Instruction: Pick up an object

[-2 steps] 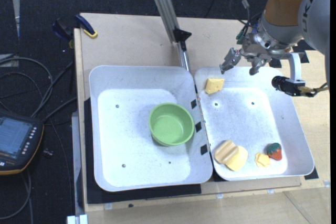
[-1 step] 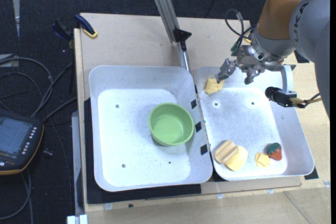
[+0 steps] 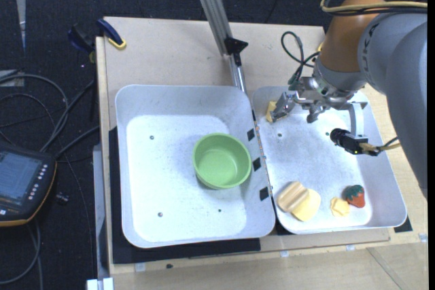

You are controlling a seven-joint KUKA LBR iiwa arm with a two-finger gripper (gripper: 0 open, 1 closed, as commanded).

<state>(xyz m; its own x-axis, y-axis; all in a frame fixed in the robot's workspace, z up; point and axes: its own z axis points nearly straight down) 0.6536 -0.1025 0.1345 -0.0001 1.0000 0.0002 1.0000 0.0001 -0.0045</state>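
My gripper [image 3: 298, 112] hangs over the far left part of the right bin [image 3: 319, 159], open, with nothing between its fingers. A small yellow object [image 3: 272, 110] lies just outside the left fingertip, by the bin's far left corner; I cannot tell whether they touch. At the near end of the same bin lie a pale yellow chunk [image 3: 299, 201], a small yellow piece [image 3: 339, 207] and a red toy with a green top [image 3: 354, 195]. A green bowl [image 3: 221, 159] stands upright in the left bin [image 3: 156, 200], right of its middle.
A slanted metal pole [image 3: 211, 3] rises from the bench behind the ridge between the bins. A black fitting with a yellow cable [image 3: 350, 141] hangs off the wrist over the right bin. Black clips [image 3: 257, 163] sit on the shared bin edge.
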